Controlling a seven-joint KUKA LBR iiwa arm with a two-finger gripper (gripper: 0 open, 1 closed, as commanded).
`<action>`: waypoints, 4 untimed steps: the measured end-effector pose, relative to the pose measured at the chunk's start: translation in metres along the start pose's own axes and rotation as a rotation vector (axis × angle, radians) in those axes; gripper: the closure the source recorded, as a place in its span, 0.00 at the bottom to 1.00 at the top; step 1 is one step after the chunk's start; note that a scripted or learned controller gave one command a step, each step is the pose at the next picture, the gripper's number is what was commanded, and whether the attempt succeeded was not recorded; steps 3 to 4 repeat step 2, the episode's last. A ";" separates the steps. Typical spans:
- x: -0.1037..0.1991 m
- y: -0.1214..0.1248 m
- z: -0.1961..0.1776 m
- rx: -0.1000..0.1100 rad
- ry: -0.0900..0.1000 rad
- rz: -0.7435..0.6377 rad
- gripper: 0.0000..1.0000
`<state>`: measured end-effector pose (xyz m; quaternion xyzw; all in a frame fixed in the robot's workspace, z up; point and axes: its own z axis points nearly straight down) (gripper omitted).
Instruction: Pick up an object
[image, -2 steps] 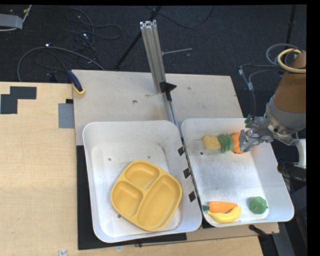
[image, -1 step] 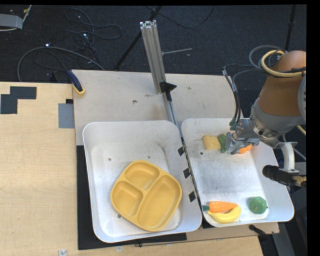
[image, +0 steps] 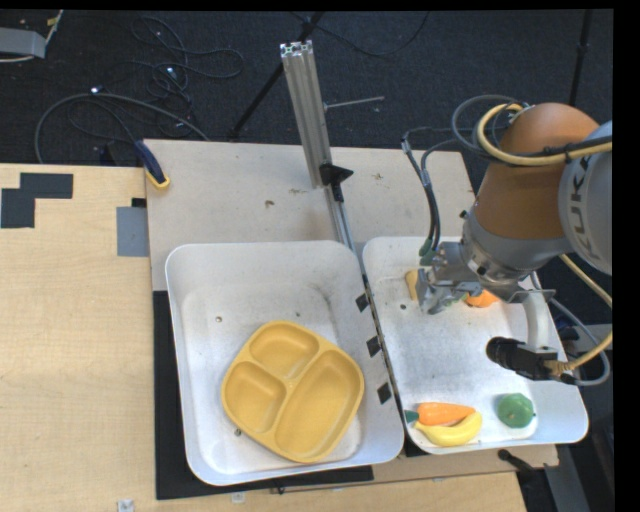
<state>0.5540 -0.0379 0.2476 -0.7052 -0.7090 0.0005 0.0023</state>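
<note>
My gripper (image: 437, 298) hangs low over the back part of the right bin (image: 450, 355), under the orange-banded wrist. A small pale yellow piece (image: 411, 284) lies just to its left, close to the bin's back left corner. An orange object (image: 482, 298) peeks out just to its right, partly hidden by the wrist. Along the bin's front edge lie an orange carrot (image: 445, 412), a yellow banana (image: 452, 431) touching it, and a green round object (image: 516, 410).
The left bin (image: 205, 300) holds a yellow divided plate (image: 292, 389) towards its front. A grey metal post (image: 308, 110) rises behind the bins. Between the two bins runs a rim with black clips (image: 373, 345).
</note>
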 end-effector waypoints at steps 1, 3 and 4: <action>0.055 -0.012 0.016 0.002 0.000 0.001 1.00; 0.107 -0.014 0.028 0.003 -0.002 0.001 1.00; 0.107 -0.014 0.028 0.003 -0.002 0.001 1.00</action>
